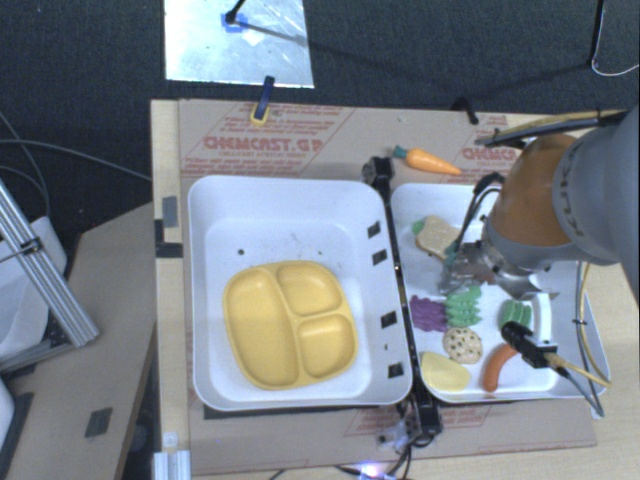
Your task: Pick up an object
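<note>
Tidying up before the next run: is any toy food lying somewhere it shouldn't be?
Yes. A toy carrot lies on the bench board just beyond the right bin, outside both bins, while the other food pieces, such as the cookie and purple grapes, sit inside that bin.

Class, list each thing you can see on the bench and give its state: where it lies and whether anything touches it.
Yellow tray: flat in left bin.
Carrot: on bench, outside bins.
Cookie: flat in right bin.
Purple grapes: right bin, beside green toy.
Gripper: low over green toy.
</note>
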`<state>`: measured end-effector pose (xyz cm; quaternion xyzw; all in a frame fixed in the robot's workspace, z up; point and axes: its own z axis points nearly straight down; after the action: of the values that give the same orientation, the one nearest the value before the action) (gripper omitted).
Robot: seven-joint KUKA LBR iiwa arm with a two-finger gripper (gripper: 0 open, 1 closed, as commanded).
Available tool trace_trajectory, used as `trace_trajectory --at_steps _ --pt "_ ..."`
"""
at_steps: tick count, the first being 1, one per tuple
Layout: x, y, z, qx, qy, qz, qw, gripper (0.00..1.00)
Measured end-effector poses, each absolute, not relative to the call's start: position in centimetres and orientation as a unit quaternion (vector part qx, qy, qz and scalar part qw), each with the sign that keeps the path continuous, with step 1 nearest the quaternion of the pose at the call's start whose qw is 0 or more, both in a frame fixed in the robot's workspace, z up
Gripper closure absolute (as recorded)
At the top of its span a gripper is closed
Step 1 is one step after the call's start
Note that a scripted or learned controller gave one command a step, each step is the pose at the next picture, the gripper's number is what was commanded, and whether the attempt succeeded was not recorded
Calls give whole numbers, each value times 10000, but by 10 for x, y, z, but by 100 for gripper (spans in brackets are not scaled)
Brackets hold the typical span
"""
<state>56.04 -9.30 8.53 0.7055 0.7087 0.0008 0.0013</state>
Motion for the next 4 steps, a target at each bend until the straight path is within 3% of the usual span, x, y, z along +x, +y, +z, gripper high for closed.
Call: trace_trajectory --at_steps 1,2,3,4 --pt "588 0 191 7028 7114 46 32 100" --pt "522 9 253 7053 7089 8 3 100" --pt "486 23 322 7050 7092 11 8 100" --pt "497 52 189 7061 7081 -18 -25 100"
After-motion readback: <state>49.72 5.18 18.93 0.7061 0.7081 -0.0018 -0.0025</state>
